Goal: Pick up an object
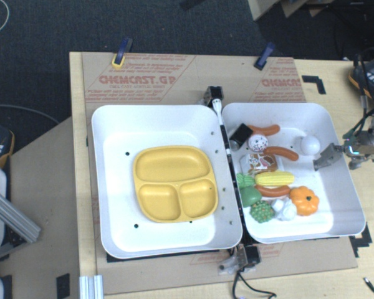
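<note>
The right white bin (343, 220) holds a pile of toy food. In it I see a corn cob (274, 179), an orange pumpkin (304, 200), two sausages (280, 153) (264, 129), a broccoli piece (260, 212), a green piece (248, 192), a white ball (310, 145) and a small black block (239, 134). My gripper (327, 157) sits low at the right bin's right side, just right of the white ball and above the pumpkin. Nothing shows in its grasp.
The left white bin (112, 167) carries a yellow divided plate (174, 182) in its middle. Both bins rest on a cardboard-covered bench (174, 76) with clamps at the back edge. Cables and a connector lie at the front, between the bins.
</note>
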Robot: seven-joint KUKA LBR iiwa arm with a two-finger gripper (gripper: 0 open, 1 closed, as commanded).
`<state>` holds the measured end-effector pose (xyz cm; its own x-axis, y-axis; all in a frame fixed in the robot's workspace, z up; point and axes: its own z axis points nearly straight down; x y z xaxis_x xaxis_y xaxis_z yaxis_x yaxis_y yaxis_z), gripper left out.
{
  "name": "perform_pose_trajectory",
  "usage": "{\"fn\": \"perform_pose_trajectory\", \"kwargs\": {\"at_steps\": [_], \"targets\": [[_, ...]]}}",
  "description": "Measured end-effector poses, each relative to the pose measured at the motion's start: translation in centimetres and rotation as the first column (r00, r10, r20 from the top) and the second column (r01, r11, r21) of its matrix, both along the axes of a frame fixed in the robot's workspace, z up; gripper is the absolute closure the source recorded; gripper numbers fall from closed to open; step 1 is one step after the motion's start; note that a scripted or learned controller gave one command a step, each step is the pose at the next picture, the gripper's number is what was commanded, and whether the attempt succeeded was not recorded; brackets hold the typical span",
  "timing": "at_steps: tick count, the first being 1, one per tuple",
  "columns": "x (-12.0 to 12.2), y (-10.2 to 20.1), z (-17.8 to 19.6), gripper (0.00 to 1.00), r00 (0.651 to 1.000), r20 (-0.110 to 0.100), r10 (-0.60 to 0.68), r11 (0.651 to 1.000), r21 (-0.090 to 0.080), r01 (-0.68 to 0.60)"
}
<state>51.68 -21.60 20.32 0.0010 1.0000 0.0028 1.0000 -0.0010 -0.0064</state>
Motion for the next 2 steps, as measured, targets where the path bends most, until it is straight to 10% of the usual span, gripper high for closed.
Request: {"fn": "perform_pose_trajectory", "kwargs": {"at_steps": [2], "targets": [[0.4,0.4,-11.6,0.00,1.000,0.000,0.001,1.000,0.000,-0.001]]}}
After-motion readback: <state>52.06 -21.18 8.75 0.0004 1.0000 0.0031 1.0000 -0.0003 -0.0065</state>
